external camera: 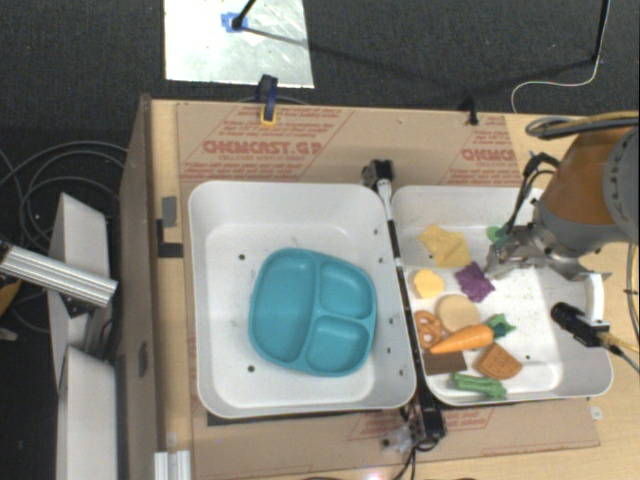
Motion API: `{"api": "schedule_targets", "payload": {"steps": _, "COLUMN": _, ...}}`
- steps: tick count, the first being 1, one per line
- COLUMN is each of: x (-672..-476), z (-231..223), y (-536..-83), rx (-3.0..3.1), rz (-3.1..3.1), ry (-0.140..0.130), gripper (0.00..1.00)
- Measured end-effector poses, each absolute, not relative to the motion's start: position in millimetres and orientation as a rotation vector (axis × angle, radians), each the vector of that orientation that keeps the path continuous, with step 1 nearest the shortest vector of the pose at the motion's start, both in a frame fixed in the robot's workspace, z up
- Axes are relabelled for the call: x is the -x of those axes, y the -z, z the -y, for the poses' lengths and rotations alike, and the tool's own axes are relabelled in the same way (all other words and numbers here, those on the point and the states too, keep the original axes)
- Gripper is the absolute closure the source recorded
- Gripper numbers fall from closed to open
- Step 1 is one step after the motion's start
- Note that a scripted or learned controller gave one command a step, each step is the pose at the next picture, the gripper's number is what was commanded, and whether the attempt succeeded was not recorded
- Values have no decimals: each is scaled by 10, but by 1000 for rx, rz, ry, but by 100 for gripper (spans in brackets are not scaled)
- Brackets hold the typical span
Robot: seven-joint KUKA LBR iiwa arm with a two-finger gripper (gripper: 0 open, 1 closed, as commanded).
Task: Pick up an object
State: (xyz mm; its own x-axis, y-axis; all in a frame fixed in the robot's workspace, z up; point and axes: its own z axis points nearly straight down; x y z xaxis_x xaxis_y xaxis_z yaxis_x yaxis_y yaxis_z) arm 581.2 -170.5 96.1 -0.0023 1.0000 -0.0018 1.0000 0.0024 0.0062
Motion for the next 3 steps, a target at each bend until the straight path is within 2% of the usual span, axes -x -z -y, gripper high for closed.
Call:
{"api": "schedule_targets", "payload": {"steps": 1, "x": -5811, "z": 1704, "y": -957, "rx": -2215, "rz": -2221, "ry": -4, "gripper": 0}}
{"api": "schedule_targets", "payload": {"steps": 2, "x": -5542, "z": 1296, "y": -833, "rx": -2217, "rz": -2229, "ry": 0, "gripper": 0}}
{"api": "schedule_targets", "payload": {"steps": 3, "x": -5387, "z": 1220, "y": -839, "rx": -2221, "rz": -2224, "ry": 1, "gripper": 0}}
